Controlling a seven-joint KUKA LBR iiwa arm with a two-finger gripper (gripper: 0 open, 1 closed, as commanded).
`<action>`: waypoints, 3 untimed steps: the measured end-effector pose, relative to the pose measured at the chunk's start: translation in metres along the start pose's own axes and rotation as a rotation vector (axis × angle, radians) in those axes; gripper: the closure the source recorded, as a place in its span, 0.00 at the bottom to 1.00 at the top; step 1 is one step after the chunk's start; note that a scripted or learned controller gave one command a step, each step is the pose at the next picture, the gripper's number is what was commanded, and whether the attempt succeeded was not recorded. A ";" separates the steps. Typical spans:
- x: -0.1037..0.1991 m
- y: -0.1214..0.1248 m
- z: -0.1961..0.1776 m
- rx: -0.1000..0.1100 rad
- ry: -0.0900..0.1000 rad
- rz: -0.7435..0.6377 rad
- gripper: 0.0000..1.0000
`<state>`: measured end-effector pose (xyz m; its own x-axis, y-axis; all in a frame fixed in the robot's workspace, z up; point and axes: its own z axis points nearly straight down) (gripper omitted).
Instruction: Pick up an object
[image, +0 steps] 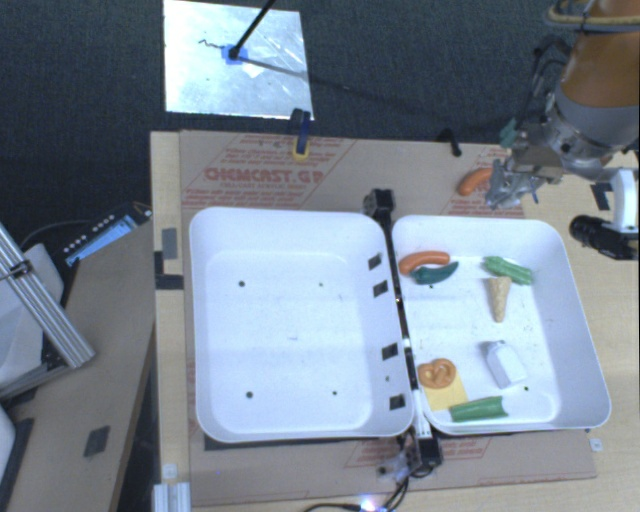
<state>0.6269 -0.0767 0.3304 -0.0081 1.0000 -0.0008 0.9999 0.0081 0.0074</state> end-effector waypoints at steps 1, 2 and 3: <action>0.027 -0.023 -0.158 -0.014 0.000 0.001 1.00; 0.007 0.036 -0.198 -0.003 -0.003 0.004 1.00; -0.039 -0.024 -0.207 0.003 -0.001 0.012 1.00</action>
<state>0.6013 -0.1156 0.5370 0.0038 1.0000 -0.0019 1.0000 -0.0038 0.0041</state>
